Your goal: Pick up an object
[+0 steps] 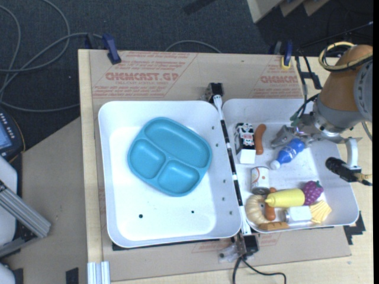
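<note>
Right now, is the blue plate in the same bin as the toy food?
No, the blue plate lies in the left bin, the toy food in the right.

2 white bins [112,158], 1 blue plate [170,156], 1 bottle [288,154], 1 banana [285,198], 1 grape bunch [312,191], 1 bagel [256,209].

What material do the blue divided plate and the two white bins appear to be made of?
Blue three-compartment plate: probably moulded plastic, with an even colour, rounded ridges and a soft sheen. Shallow white bins: likely thin formed plastic, smooth and slightly glossy, with rounded corners and raised rims.
</note>
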{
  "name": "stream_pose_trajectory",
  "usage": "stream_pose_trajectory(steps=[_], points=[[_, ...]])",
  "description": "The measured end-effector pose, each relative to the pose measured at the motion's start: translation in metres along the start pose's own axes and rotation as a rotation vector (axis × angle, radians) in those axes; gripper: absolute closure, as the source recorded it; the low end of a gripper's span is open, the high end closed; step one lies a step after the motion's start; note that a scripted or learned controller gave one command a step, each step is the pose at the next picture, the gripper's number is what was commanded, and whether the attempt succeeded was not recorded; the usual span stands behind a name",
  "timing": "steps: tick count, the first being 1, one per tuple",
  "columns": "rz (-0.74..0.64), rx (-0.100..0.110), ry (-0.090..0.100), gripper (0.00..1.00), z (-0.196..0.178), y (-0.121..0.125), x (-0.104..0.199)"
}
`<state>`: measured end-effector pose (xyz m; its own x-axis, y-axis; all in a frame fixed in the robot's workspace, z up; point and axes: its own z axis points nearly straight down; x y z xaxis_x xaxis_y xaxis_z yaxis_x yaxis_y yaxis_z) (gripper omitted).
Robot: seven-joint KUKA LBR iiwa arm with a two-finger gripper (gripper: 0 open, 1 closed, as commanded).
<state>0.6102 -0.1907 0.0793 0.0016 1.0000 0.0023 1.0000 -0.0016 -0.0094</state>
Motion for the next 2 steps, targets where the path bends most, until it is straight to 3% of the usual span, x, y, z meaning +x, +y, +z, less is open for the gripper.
stream_pose_trajectory(steps=[1, 2], points=[[-0.001, -0.013, -0.003, 1.00, -0.017, 0.004, 0.000], [-0.007, -0.016, -0.002, 1.00, -0.088, -0.006, 0.059]])
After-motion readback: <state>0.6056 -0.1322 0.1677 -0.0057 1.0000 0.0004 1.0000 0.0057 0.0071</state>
